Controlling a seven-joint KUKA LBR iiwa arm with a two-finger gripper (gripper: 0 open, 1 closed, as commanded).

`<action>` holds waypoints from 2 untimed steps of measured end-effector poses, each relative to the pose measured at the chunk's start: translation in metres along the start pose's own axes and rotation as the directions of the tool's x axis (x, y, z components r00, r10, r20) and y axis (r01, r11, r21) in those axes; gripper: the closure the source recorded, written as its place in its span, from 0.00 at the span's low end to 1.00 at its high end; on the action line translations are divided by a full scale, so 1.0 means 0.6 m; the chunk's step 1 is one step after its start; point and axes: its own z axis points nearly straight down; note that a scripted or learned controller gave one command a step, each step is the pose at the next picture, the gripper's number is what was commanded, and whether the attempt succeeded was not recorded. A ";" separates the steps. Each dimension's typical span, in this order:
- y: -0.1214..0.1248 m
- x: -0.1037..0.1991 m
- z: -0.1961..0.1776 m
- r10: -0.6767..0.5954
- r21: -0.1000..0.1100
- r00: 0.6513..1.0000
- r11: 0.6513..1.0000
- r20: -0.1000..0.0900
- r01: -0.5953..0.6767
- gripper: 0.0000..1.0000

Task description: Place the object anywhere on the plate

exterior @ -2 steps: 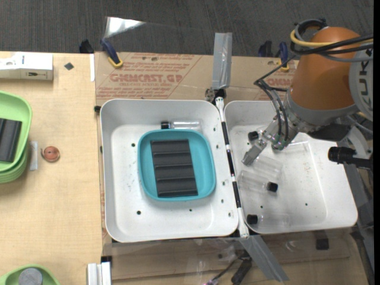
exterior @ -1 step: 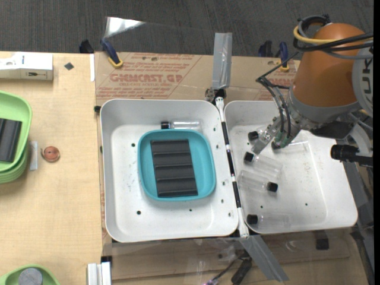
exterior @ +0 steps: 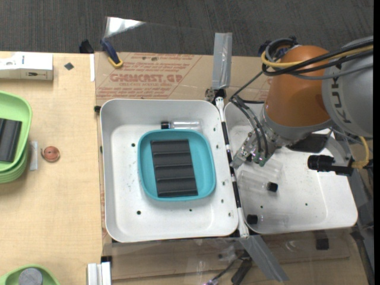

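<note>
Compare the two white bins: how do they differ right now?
The left bin holds a teal plate bearing a dark ribbed block, while the right bin holds no plate, just a few small dark bits. The arm hangs over the right bin, hiding its upper part, whereas the left bin lies fully in view. Both are shallow, white and side by side.

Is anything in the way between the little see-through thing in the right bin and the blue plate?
Yes. The bins' raised walls meet between the see-through thing and the plate, and a black ridged block covers the plate's middle.
</note>
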 end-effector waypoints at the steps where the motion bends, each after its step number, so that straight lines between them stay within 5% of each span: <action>1: 0.000 0.000 0.000 0.000 0.000 1.000 1.000 0.000 0.000 0.00; 2: -0.001 -0.003 -0.015 0.004 -0.001 1.000 1.000 0.001 -0.004 1.00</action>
